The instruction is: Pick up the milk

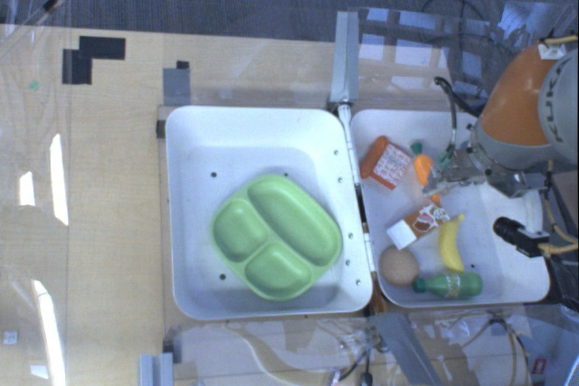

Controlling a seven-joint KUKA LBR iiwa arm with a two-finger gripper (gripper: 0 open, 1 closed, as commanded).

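Observation:
The milk [418, 224] looks like a small brown and white carton lying on its side in the middle of the right bin [534, 285], with its white end toward the left. My gripper [443, 178] hangs just above and behind the carton, between it and an orange carrot [422, 169]. The grey arm with its orange band [520, 108] comes in from the right over the bin's far right corner. Nothing shows as held.
Around the carton lie an orange-red box [387, 163], a banana [450, 244], a round tan ball [398, 267] and a green bottle [448, 286]. The left bin [190, 194] holds a green divided plate [276, 235]. A metal divider [355, 185] separates the bins.

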